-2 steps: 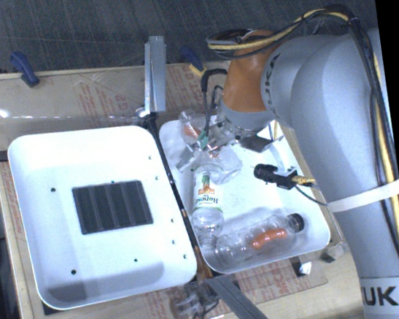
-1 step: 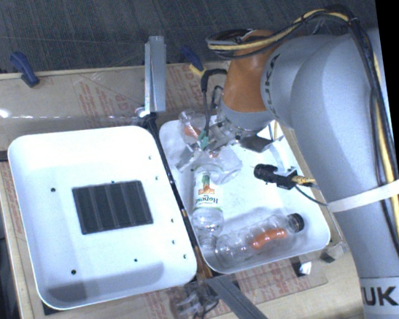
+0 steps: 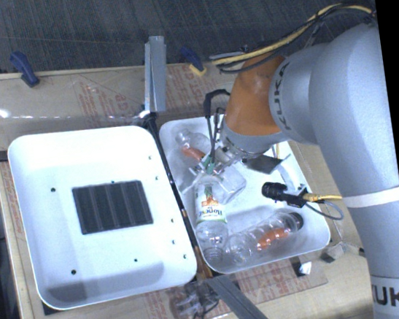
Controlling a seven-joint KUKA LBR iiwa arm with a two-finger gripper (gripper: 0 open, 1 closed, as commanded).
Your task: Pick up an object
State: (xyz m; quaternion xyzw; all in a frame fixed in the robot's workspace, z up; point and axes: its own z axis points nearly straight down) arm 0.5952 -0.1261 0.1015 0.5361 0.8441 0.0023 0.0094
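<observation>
You see the grey arm (image 3: 343, 135) reaching in from the right, its orange band (image 3: 250, 103) hanging over the right bin (image 3: 315, 238). The pincer (image 3: 213, 162) sits low in the upper half of that bin, among clear plastic bottles, but you cannot tell how wide it stands or whether it has hold of anything; the wrist and the glare on the plastic hide that.

Just below the pincer lies a clear bottle with an orange and white label (image 3: 211, 212), pointing roughly up and down the bin near its left wall. Another clear bottle with an orange patch (image 3: 266, 238) lies crosswise along the bin's lower side. A third small bottle (image 3: 191, 149) rests near the top left corner, close to the pincer.

The left bin (image 3: 33, 178) shows a dark ribbed rectangle (image 3: 112, 206) in its floor. Both bins sit side by side on the bench (image 3: 65, 93).
</observation>
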